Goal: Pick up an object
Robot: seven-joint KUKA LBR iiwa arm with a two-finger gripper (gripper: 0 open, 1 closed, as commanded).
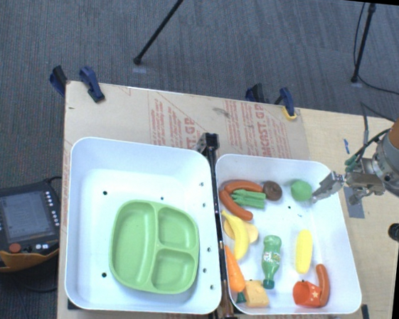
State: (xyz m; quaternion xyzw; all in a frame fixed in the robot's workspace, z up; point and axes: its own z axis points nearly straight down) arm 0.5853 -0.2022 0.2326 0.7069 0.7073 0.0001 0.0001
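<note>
The end effector (330,186) is hanging over the upper right corner of the right bin (351,240), reaching in from the right with the arm's wrist sitting just outside the rim, and nothing is showing between its fingers; whether they are standing wide or narrow is something I cannot tell at this slant. The nearest candidate is the green ball (301,190), lying just beside the tip, with a brown round piece (272,191) and a pair of sausages (238,197) crowding the same upper strip. Further down, a banana (238,235), a green bottle (270,260), a yellow corn cob (304,251), a carrot (235,269) and a red-orange piece (311,289) are lying loosely apart. The left bin (86,178) is carrying a green divided plate (154,247). The risk, as I am judging it, is that the ball is round and sitting close to the bin wall: a closing finger is likely to nudge it sideways so it rolls out, or a finger is likely to catch the rim and spoil the descent
</note>
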